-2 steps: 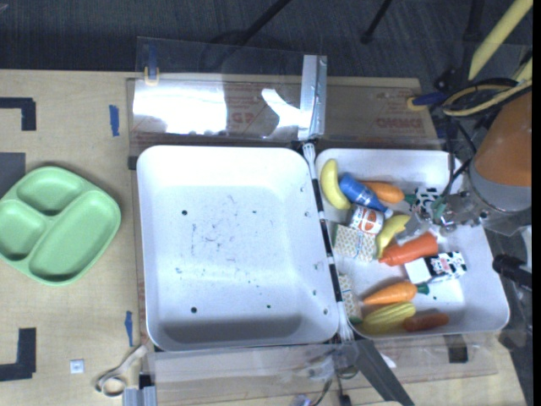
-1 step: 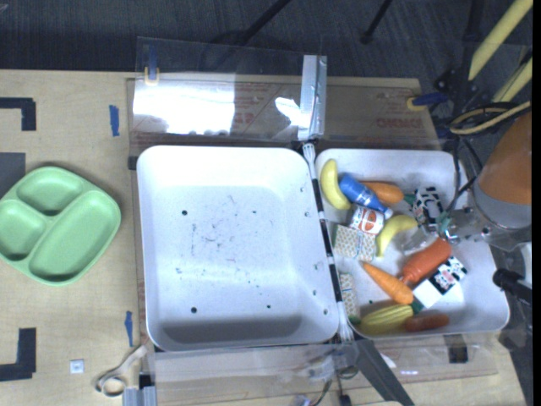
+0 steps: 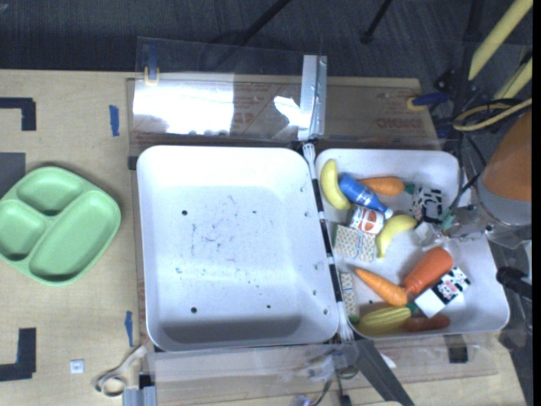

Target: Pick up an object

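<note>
The arm (image 3: 507,176) sits at three o'clock beside the right bin (image 3: 482,311), whose crowded toy food suits picking; the gripper's state can't be told.

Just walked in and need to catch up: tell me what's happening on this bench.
A robot arm sits at the right edge, beside the right bin, and holds nothing that can be seen. That bin is crowded with toy food: a banana, carrots, a blue bottle and small packets. The left bin has nothing picked into it yet. A green divided plate lies on the bench to its left.
</note>
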{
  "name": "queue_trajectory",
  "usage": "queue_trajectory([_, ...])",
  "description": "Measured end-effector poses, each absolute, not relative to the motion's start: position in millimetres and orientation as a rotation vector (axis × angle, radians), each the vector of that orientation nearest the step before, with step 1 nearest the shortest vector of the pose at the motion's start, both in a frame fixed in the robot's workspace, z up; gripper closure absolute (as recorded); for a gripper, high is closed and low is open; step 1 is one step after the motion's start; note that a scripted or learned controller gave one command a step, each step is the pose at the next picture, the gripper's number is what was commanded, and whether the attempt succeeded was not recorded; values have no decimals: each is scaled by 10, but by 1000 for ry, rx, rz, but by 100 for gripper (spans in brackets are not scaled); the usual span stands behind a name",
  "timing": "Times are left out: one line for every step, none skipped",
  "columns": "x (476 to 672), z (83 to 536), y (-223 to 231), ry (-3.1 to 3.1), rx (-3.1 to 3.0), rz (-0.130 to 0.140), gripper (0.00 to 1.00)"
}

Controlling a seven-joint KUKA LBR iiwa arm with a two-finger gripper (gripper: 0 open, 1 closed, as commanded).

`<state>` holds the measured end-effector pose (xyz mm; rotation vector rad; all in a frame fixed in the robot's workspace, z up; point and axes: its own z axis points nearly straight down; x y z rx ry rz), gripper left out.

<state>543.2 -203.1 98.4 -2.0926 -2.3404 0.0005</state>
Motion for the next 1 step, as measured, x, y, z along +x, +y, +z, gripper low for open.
queue_trajectory([6073,2098,-1493,-2369,-2063,2,100])
